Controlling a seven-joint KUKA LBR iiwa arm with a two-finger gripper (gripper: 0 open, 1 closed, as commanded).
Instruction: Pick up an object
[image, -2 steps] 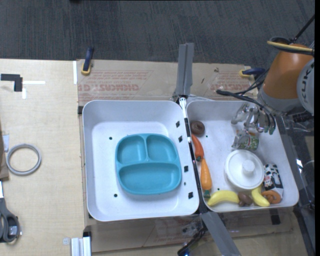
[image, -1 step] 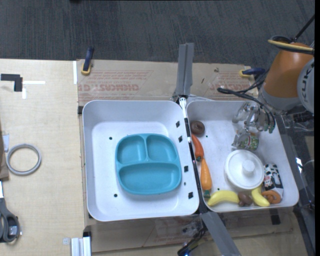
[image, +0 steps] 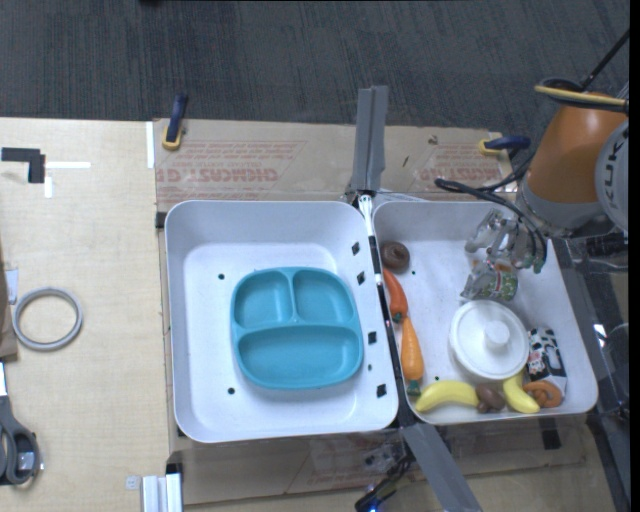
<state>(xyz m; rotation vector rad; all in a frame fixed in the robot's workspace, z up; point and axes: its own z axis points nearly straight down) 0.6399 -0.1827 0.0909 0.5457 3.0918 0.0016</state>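
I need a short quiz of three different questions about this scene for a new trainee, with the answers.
1. True or false: the blue divided plate lies in the right bin.
2. Which lies nearest the claw? A) banana B) green packet C) carrot
3. Fill in: the white bowl sits in the ____ bin.

Key: 1 false, it is in the left bin; 2 B; 3 right.

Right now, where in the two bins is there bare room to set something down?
Left bin: bare floor rings the blue divided plate. Right bin: bare patch between doughnut, carrots and white bowl. The near edge, with banana, is crowded.
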